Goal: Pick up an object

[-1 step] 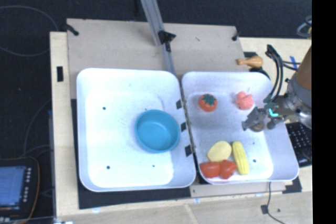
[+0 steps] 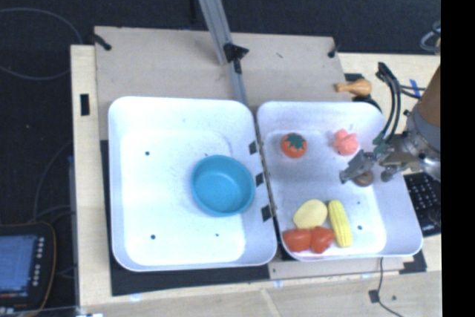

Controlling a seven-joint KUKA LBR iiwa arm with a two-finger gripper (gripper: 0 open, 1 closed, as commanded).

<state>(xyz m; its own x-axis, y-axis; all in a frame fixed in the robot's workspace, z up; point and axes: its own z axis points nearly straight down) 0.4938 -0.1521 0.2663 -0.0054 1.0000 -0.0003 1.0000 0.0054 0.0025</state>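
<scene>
"White bins [image 2: 119, 159], two of them side by side — how far had the pick got?"

"Not far, as I judged it. The gripper [image 2: 361, 173] hung over the right bin, toward its right side, with nothing visible between its fingers. Whether the jaws stood open or closed I could not tell; they were too small and dark against the plastic."

"So nothing was lifted?"

"Nothing that I could see. Every piece lay on the bin floor. All of the job was left: choose one, come down on it, close, raise it."

"What was nearest?"

"The pink piece [image 2: 345, 141], up and to the left of the gripper, near but apart from it. The tomato [image 2: 294, 145] sat further left, by the divider."

"And the count?"

"Right bin: one tomato, one pink piece, one lemon [image 2: 310, 214], one corn cob [image 2: 340, 223] just beside it, and a red lump [image 2: 309, 240] at the front edge — one item or two touching, I could not say. Left bin: one blue bowl [image 2: 223, 185]. Outside the bins, one small tan toy [image 2: 353, 87] lay on the bench behind the right bin"
</scene>
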